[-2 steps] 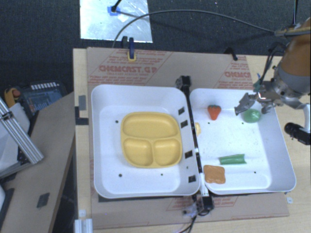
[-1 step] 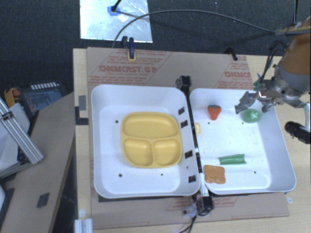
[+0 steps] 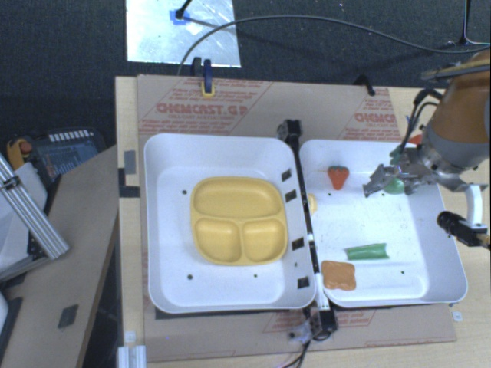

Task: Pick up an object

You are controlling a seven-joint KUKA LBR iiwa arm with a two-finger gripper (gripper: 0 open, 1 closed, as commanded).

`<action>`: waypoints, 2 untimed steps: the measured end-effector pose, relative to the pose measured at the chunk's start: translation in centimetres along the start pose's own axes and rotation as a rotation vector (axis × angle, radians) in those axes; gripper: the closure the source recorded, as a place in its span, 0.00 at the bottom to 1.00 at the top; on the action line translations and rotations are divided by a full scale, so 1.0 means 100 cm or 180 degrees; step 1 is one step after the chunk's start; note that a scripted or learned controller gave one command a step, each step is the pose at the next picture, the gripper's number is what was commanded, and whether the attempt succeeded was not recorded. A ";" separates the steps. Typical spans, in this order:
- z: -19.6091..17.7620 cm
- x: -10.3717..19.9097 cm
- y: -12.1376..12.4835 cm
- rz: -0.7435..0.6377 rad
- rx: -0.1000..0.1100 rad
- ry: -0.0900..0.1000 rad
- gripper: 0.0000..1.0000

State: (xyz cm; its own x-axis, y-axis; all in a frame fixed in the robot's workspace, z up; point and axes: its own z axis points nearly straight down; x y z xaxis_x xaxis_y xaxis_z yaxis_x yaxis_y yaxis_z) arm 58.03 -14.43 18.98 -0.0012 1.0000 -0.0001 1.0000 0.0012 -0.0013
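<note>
- Nearest, front-left corner of right bin [image 3: 453, 282]: flat orange-tan piece [image 3: 338, 275], looks like toy toast or cracker, lying flat close to the divider between bins.
- Just behind it: green strip [image 3: 366, 251], flat, elongated, lying crosswise on the bin floor, near the tan piece but apart from it.
- Left bin [image 3: 165, 228]: yellow divided plate [image 3: 238, 219], three compartments, centred on the bin floor, upright.
- Small yellow bit [image 3: 311, 203] at the right bin's left wall, partly hidden by the divider, can't ID.
- Farther back in right bin: toy strawberry [image 3: 337, 176], red-orange with green top, well apart from the green strip.
- Gripper [image 3: 377, 182] at the right bin's back-right area, arm coming in from right, grey with orange band. A light green object [image 3: 394, 184] sits right at the fingers; too blurred to say if it's between them. Jaws open or closed: cannot tell.
- Under the bins: cardboard sheet [image 3: 230, 102] with red print.
</note>
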 end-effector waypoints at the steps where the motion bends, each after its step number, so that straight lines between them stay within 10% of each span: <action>1: 0.060 0.005 0.006 -0.0001 0.0000 0.0002 0.00; 2: 0.107 0.006 0.006 0.0000 0.0000 0.0002 0.00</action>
State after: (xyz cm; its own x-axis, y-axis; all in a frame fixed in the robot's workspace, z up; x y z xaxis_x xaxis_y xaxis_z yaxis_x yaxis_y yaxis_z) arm 58.61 -13.86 8.24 -0.0011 1.0000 0.0004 1.0000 0.0011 -0.0013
